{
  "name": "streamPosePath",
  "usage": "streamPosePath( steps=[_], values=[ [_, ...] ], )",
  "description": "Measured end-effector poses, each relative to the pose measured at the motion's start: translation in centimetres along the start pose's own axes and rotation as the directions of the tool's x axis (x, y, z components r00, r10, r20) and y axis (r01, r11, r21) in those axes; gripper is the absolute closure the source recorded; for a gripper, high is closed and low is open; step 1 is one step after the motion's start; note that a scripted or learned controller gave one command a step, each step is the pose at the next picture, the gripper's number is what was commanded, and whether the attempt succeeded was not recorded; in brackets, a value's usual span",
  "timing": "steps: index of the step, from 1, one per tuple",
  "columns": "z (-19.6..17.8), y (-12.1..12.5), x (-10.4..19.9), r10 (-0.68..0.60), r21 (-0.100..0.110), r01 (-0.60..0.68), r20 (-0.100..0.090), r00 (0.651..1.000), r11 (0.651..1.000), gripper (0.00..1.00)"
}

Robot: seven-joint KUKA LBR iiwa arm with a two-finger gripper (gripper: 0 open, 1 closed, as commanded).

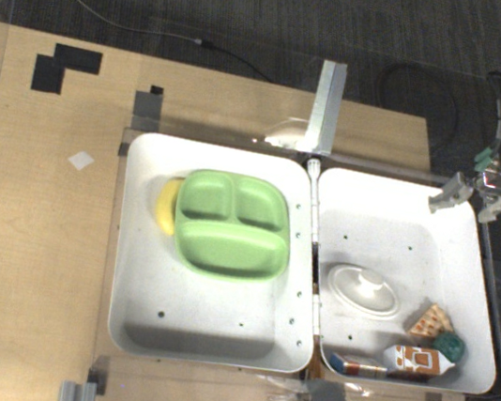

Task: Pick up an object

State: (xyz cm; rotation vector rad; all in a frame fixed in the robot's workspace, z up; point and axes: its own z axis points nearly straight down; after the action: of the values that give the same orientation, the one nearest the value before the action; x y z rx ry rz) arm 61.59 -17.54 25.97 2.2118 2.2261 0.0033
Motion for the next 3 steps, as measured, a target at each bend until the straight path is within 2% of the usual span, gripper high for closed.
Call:
streamPosePath(
  steps=[1, 2, 3],
  values=[
    [9.4, -3.4, -3.0, 0.015, 0.002, -0.015, 0.000, 1.000, 1.000, 0.00],
    [9.0, -9.4, -2.5, 0.028, 0.000, -0.028, 0.000, 1.000, 1.000, 0.00],
    [16.6, -12.3, -1.7, -0.036, -0.017, 0.036, 0.007, 0.999, 0.999, 0.00]
  ],
)
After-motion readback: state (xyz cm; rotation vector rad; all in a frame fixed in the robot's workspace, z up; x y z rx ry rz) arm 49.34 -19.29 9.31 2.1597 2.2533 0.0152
